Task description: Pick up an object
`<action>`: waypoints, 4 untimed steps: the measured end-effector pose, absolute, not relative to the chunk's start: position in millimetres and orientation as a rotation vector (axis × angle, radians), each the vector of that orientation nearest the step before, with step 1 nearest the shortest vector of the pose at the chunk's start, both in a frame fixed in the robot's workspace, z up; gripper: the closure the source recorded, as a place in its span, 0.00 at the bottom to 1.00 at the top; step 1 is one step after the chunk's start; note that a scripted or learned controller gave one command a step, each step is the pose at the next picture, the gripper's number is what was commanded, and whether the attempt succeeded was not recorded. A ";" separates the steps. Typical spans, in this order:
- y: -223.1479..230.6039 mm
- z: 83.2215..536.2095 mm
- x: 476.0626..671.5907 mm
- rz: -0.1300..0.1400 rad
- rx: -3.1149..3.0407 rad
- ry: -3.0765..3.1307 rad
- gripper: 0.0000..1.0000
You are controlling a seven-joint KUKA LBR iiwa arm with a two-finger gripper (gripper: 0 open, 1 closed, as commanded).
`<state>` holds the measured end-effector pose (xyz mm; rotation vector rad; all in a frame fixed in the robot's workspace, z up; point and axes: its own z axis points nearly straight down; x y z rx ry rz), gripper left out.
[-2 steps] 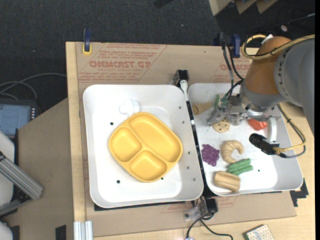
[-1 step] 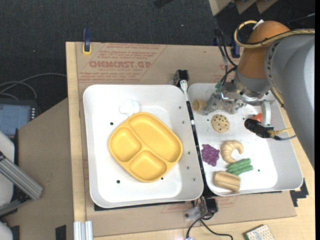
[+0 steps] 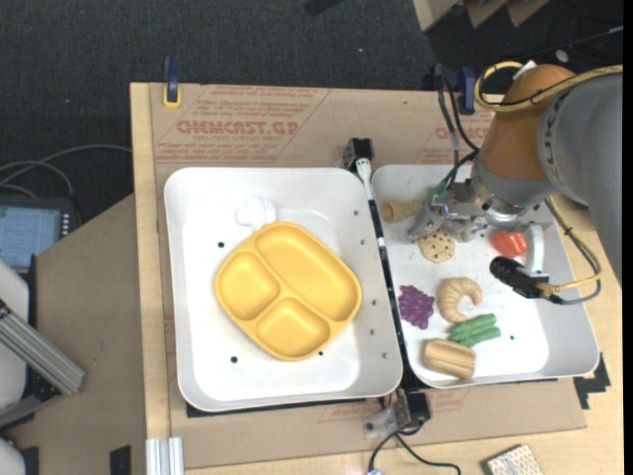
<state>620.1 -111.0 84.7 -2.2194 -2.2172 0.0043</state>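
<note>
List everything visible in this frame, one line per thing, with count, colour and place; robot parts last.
bins: 2, white, side by side on the bench
plate: 1, yellow, three compartments, in the left bin
cookie: 1, tan with dark chips, right bin, just below the gripper
grapes: 1 bunch, purple, right bin near its left wall
croissant: 1, tan, right bin, middle
green beans: 1, green, below the croissant
bread roll: 1, brown, right bin, front
red item: 1, right bin, partly hidden by the arm
arm: 1, grey and orange, from the right
gripper: 1, over the right bin's back
</note>
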 end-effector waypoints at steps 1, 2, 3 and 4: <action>-116.4 83.6 661.7 0.039 -2.195 -2.213 0.00; -115.8 84.6 614.6 0.004 -2.219 -2.217 0.00; -109.9 84.7 660.8 0.052 -2.200 -2.215 0.00; -122.6 84.7 632.7 0.005 -2.221 -2.217 0.00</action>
